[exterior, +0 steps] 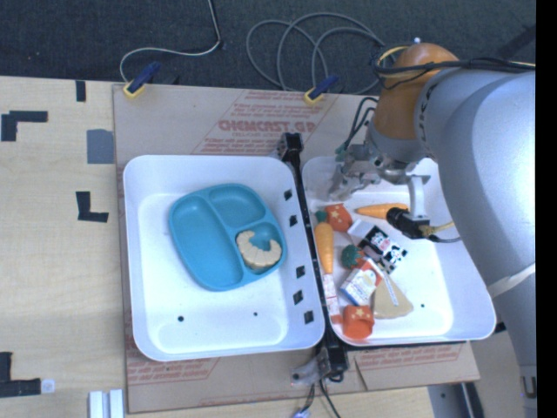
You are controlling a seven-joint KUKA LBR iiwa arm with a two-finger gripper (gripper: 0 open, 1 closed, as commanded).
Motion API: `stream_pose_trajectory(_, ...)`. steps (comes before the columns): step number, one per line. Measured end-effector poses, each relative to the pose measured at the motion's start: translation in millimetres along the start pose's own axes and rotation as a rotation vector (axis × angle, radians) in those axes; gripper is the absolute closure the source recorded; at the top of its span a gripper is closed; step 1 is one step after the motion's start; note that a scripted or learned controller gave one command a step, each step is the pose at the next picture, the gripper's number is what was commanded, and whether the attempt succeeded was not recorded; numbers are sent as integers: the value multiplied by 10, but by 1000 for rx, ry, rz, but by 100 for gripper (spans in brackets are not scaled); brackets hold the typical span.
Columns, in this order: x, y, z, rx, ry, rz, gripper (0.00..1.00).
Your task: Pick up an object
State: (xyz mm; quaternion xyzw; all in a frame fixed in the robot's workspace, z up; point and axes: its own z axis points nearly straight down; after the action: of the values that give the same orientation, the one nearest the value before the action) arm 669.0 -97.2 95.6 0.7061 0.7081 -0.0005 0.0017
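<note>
My gripper hangs over the far left part of the right bin, just above a pile of toy food. Nearest below it lie a small red-orange piece and a long orange carrot along the bin's left wall. A second carrot lies to the right of the gripper. Further forward are a black-and-white item, a small green piece, a white and red packet, a tan wedge and a red tomato-like piece. Nothing shows between the gripper and these.
The left bin holds a blue divided plate with a tan ring-shaped piece in one compartment. A black divider separates the bins. The grey arm covers the right bin's far right side. Cables lie behind the bench.
</note>
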Motion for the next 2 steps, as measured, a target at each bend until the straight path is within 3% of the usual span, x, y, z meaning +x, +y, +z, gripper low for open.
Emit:
stream_pose_trajectory(1,-1,-2,5,1,0,0,0)
stream_pose_trajectory(2,13,-357,96,0,1,2,0)
